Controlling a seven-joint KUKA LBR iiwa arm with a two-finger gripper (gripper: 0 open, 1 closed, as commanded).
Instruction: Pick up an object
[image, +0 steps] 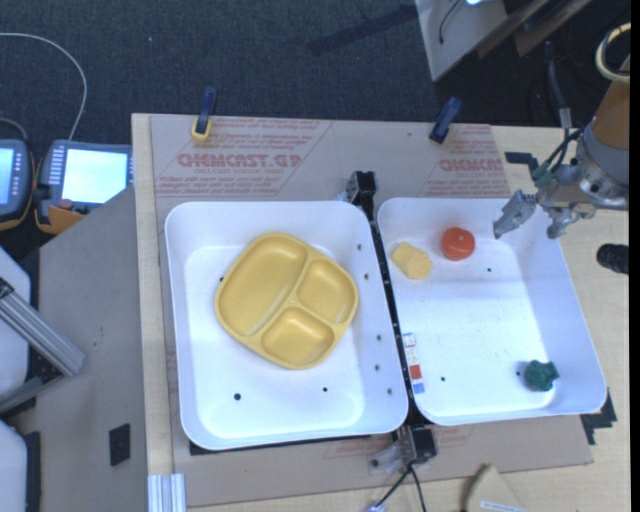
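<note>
**Ana:** Over the right bin's (575, 300) far right corner, the gripper (533, 217) is hanging with its two fingers spread apart and nothing sitting between them. I'm reading it as open and empty.

**Ben:** Agreed. So which thing is lying closest to it?

**Ana:** The red ball (458, 243). From the gripper it is sitting at about eight o'clock, near but clearly apart, low on the bin floor. It is round, so no long axis is mattering for the finger line.

**Ben:** And beyond that?

**Ana:** A pale yellow piece (411, 261) is lying just beside the ball, further out toward nine o'clock, close to the wall between the bins. A small dark green object (540, 375) is resting well apart at six o'clock, in the near right corner.

**Ben:** The other bin?

**Ana:** The left bin (200, 300) is holding a yellow divided plate (288, 299), far off at nine o'clock, the longest reach for an arm coming in from the right.

**Ben:** Then the ball is looking like the likeliest pick. I'd judge the gripper is needing to shift toward eight o'clock and descend; being round, the ball may be rolling away if a finger is nudging it.
</note>
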